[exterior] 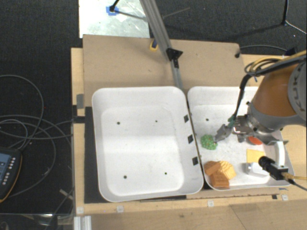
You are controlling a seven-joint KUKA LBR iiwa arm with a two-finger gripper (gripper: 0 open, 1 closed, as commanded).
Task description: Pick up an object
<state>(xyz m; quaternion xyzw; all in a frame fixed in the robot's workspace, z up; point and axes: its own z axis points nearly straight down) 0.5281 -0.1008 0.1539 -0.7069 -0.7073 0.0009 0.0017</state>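
Observation:
My gripper [222, 132] hangs over the right bin [201, 99], reaching in from the right under the grey arm with the orange band. Its tip sits just to the upper right of a small green leafy object [208, 142] that lies on the bin floor near the left wall. The tip is close to or touching this object, and I cannot tell which. A tan and orange bread-like object [219, 172] lies at the bin's front edge. A yellow block [253, 155] lies under the wrist, with a red piece [254, 140] partly hidden beside it.
The left bin [103, 99] stands next to the right one, the two sharing a rim with black clips [190, 138]. A grey pole [158, 28] slants in from the top. A whitish object [255, 169] lies at the right bin's front right.

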